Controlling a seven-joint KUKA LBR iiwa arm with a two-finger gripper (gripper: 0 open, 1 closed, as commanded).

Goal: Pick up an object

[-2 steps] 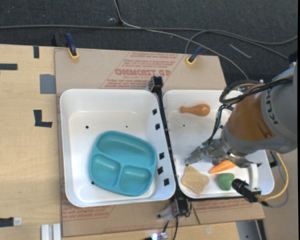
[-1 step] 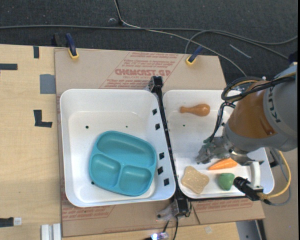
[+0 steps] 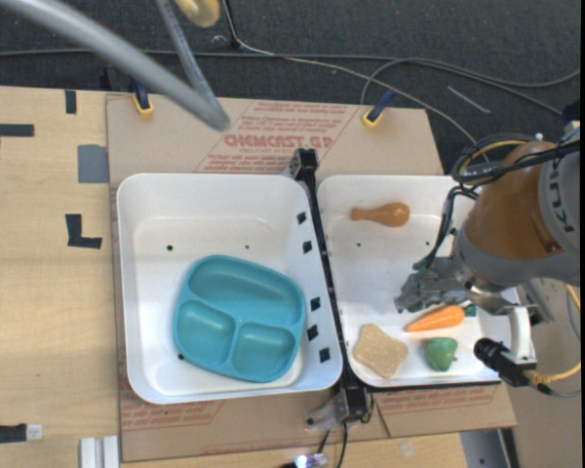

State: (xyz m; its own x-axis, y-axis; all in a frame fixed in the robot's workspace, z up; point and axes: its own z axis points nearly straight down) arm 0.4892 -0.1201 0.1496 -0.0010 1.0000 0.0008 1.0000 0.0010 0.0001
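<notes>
White plastic, two shallow bins side by side: the left bin (image 3: 136, 261) holds a teal divided tray (image 3: 239, 318). The right bin (image 3: 370, 188) holds, from largest to smallest, a bread slice (image 3: 380, 350) at its near edge, an orange carrot (image 3: 436, 320), a brown drumstick (image 3: 382, 214) near the far wall, and a green pepper (image 3: 442, 352). The arm (image 3: 517, 222) leans in from the right, its gripper (image 3: 424, 289) low over the bin floor just beside the carrot's upper edge; whether its jaws are parted or closed, I cannot tell.

The grey arm (image 3: 526, 213) enters from the right edge of the frame, its orange band at mid-right. The dark gripper (image 3: 421, 289) hangs low at lower right, pointing toward the frame's left.
</notes>
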